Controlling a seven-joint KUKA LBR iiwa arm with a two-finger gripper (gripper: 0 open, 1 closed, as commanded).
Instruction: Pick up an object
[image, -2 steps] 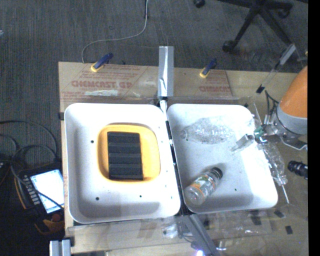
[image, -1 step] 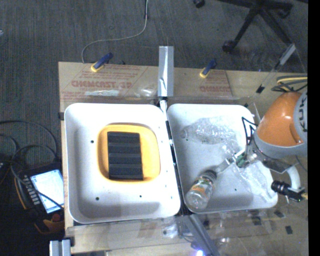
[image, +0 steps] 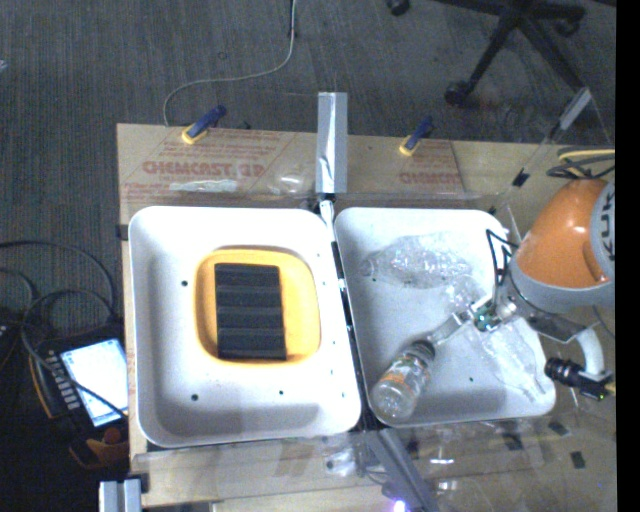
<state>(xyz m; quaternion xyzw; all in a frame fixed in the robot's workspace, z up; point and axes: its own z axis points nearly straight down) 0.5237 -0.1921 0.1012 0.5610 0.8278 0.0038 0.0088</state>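
Where the grey arm (image: 570, 255) with its orange band reached in from the right, the gripper (image: 452, 328) lay low over the right bin (image: 440, 225), its slim metal fingers pointing down-left toward a bottle's cap; whether those fingers were parted or closed could not be told at this size.

Item 1: clear plastic bottle (image: 400, 383), lying on its side at the bin's front left corner, cap end up-right, just at the fingertips (contact not determinable).

Item 2: crumpled clear plastic wrap (image: 420, 262), toward the back of the same bin, apart from the bottle.

Item 3: a second clear plastic piece (image: 510, 352), near the bin's right wall, beneath the wrist.

Item 4: left bin (image: 160, 240), holding a yellow tray-like object (image: 208, 305) with a dark ribbed block (image: 250, 312) seated in its middle.

Item 5: bench (image: 140, 160), brown board with red lettering; two blue-and-yellow clamps (image: 203, 124) at its far edge; an upright metal strip (image: 331, 145) between the bins at the back.

Item 6: handheld screen device (image: 85, 375), on the floor left of the bench, with cables.
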